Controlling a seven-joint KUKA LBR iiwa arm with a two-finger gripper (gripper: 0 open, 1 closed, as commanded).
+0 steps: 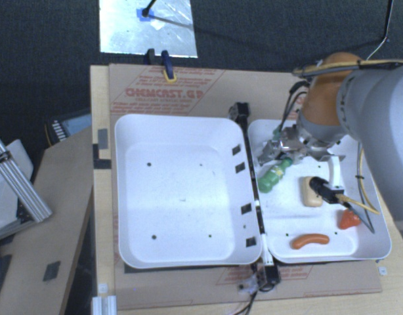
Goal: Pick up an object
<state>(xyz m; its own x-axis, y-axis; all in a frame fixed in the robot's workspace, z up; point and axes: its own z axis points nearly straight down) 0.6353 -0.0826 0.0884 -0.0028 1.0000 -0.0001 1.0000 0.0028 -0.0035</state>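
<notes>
Claw (275, 151) hangs low in the right bin (369, 248), its grip state impossible to tell, just above a green bottle (272, 176). Nearby lie a tan block (311, 193), an orange sausage (310, 241) and a red piece (349, 220). Board (163, 92) reads "CHEMCAST".

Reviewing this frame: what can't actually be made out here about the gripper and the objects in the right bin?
- Gripper, camera view: finger state and any contact with the green object unreadable; wrist and cables crowd it and it is small.
- Right bin: far right part covered by the grey arm.
- Beige object: partly hidden by a black piece in front.
- Red object: shape unclear, too small.
</notes>
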